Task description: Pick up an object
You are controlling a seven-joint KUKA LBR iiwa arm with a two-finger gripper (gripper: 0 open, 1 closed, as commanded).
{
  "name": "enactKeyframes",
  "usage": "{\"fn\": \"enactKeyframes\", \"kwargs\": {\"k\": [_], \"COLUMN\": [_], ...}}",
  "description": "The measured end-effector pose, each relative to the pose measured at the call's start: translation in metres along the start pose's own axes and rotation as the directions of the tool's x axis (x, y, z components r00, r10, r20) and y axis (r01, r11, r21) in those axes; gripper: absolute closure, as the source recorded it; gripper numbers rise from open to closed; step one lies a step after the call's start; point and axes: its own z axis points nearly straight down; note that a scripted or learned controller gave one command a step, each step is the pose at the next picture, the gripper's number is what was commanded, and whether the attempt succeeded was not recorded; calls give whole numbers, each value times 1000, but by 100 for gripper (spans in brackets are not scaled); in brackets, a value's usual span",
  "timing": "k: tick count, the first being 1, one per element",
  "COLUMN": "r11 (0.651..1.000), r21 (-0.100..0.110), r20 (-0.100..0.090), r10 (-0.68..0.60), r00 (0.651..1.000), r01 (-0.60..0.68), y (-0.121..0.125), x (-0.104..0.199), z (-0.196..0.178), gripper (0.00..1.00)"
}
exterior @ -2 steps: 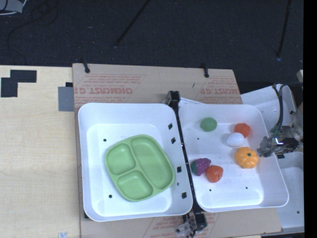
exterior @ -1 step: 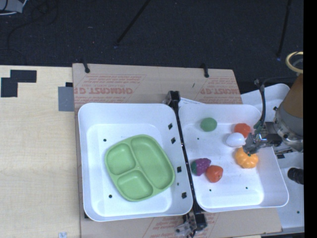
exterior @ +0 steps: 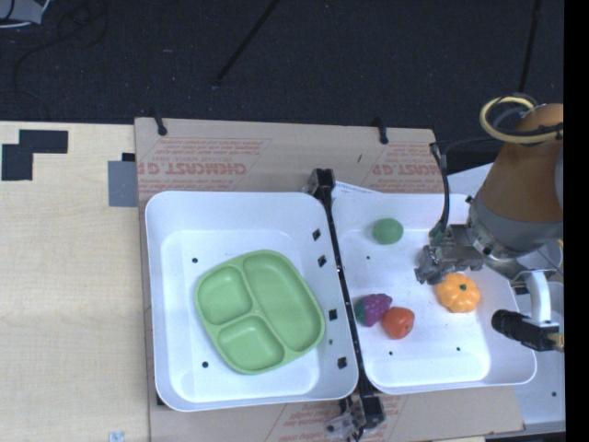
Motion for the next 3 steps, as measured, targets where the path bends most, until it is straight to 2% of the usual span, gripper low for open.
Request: {"fn": "enactKeyframes", "kwargs": {"k": [1, 2, 3], "r11": [1000, 1000, 1000], "r21": [-2, 1, 0], "r20": [2, 1, 1], "r10": [1, 1, 0], "r00": [1000, 1000, 1000], "r01": [-1, -1, 0], "y": [10, 13, 29], "x": [51, 97, 150], "z": [-11, -6, 5], "gripper": [100, 100, 100]}}
